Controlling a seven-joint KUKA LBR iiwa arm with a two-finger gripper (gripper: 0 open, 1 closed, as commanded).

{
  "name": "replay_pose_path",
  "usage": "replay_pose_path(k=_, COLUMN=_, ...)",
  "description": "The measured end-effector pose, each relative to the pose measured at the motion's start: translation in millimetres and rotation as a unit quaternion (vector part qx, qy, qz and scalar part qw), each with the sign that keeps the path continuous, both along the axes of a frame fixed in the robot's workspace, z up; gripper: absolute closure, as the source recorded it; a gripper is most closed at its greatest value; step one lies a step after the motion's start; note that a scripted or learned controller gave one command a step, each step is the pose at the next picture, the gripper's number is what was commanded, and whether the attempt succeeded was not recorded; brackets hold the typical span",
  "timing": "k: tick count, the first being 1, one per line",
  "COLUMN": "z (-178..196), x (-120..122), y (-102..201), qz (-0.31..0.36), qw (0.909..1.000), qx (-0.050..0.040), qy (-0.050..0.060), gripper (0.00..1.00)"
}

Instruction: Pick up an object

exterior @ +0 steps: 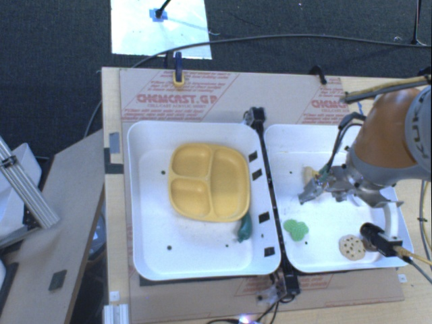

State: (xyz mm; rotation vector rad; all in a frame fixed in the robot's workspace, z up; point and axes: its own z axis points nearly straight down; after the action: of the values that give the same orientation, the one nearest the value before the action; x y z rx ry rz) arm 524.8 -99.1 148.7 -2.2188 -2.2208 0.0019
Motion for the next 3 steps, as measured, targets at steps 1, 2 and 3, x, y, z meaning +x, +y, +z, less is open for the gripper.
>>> replay_pose_path(k=1, z=-62.2, x=-4.0, y=-2.4, qz=0.000, qw=1.0000, qx=0.0003, qy=0.001, gripper=0.00)
replay_pose_path(k=2, z=-48.5, x=-1.9, y=-2.8, qz=0.000, qw=1.0000, qx=-0.0006, qy=-0.002, gripper=1.00)
replay_pose_path(k=3, z=14.1, x=-1.3, y=-8.8, qz=0.001, qw=1.0000, qx=-0.0012, qy=-0.005, gripper=1.00)
